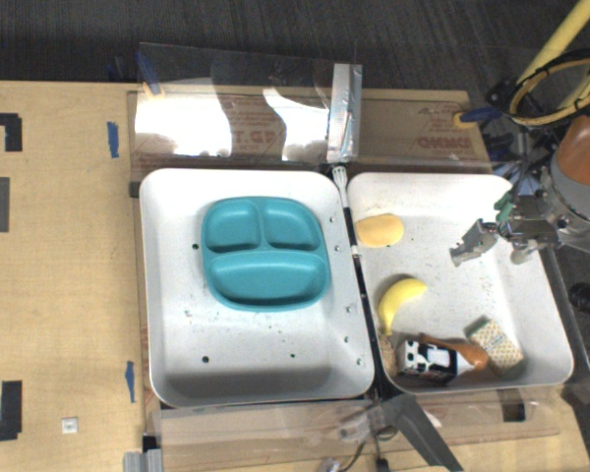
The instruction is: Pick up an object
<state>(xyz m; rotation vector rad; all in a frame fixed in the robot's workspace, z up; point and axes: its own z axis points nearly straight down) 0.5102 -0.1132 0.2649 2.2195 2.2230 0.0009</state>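
The right bin [531, 382] holds several objects. A pale yellow rounded piece [379, 230] lies near its top left corner, and a yellow banana [398, 300] lies below it. Along the front wall lie a black-and-white item with a brown end [435, 356] and a small speckled block [497, 341]. My gripper [496, 248] hangs over the upper right part of this bin, open, with nothing between its fingers. It is well to the right of the banana and above the speckled block.
A teal divided plate [265, 251] sits in the left bin [177, 362]. A clear plastic sheet and a metal strip [343, 111] stand behind the bins. Yellow and black cables [546, 77] hang at the top right.
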